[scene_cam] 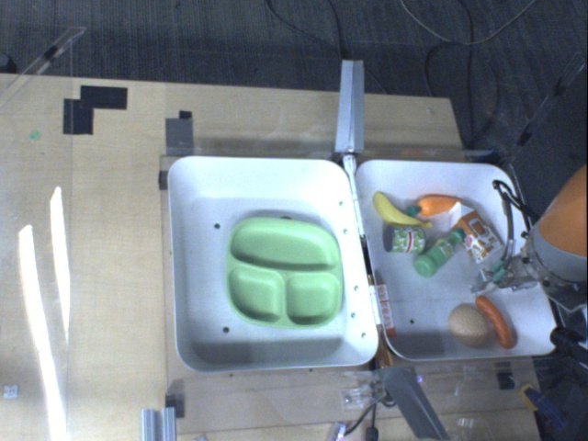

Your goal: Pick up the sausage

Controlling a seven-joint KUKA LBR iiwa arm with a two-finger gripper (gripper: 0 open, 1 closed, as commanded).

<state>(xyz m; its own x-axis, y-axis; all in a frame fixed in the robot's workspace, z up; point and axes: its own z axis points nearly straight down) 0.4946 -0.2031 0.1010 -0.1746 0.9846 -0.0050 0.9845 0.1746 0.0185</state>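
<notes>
Because the sausage (496, 321) lies at about five o'clock in the right bin (432, 338), touching a round tan potato-like thing (469, 324) on its nine o'clock side, the gripper (503, 279) should come straight down over the sausage's middle. I think it should pinch across the thin way, so one finger does not bump the round thing. The gripper sits just above the sausage, at its twelve o'clock, near the bin's right wall. It is small and dark here, so I cannot tell if it is spread or pressed together. Nothing shows between its tips. A green bottle (437, 254) and a banana (395, 210) lie toward ten o'clock, well out of the way.
</notes>
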